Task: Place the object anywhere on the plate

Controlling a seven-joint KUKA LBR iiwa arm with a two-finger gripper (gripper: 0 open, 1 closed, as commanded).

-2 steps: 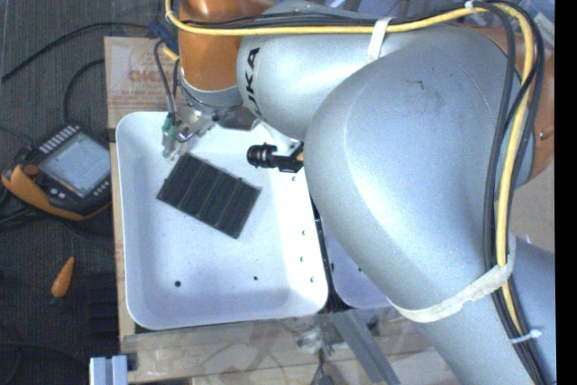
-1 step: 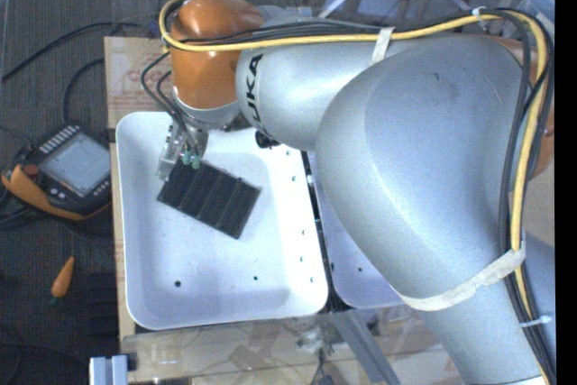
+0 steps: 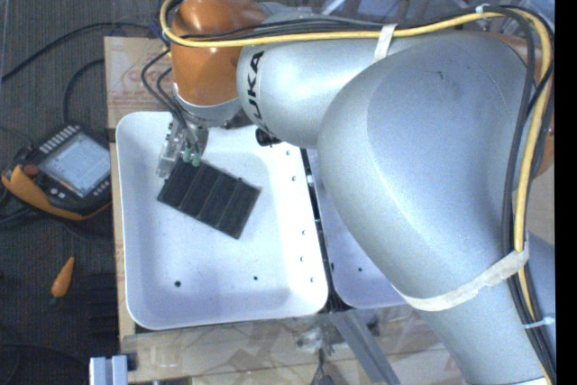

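Over the left bin (image 3: 144, 284), the end effector (image 3: 178, 151), its grip impossible to judge, touched the dark ribbed plate's (image 3: 210, 198) upper-left corner, seemingly mid-placement; next likely called for release.

The wooden tabletop (image 3: 126, 72) carried two shallow white bins side by side: the left bin (image 3: 153, 284) lay in plain view, the right bin (image 3: 356, 284) largely under the arm.
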